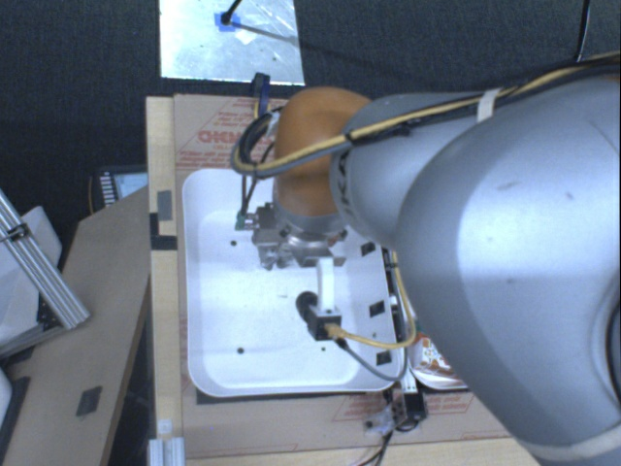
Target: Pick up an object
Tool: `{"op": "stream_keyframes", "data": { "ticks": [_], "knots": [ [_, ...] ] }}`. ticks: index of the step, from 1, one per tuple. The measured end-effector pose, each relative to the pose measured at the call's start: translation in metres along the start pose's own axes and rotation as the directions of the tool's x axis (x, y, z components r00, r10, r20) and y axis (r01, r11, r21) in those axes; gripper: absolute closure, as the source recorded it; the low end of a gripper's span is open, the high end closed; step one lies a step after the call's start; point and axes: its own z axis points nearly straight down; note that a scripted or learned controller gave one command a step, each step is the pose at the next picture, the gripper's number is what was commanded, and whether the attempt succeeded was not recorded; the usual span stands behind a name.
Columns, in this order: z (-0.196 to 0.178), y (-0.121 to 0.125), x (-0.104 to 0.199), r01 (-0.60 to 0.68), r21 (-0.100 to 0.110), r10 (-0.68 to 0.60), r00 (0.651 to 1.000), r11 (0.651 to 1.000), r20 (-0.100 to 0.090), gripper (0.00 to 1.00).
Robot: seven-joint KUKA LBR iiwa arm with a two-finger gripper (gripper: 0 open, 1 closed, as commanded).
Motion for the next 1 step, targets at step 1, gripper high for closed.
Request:
{"op": "stream_keyframes", "data": {
  "ticks": [1],
  "knots": [
    [-0.0032,0.0050,0.0014,0.001,-0.012,-0.001,1.000,1.000,-0.003,0.00]
  ]
}}
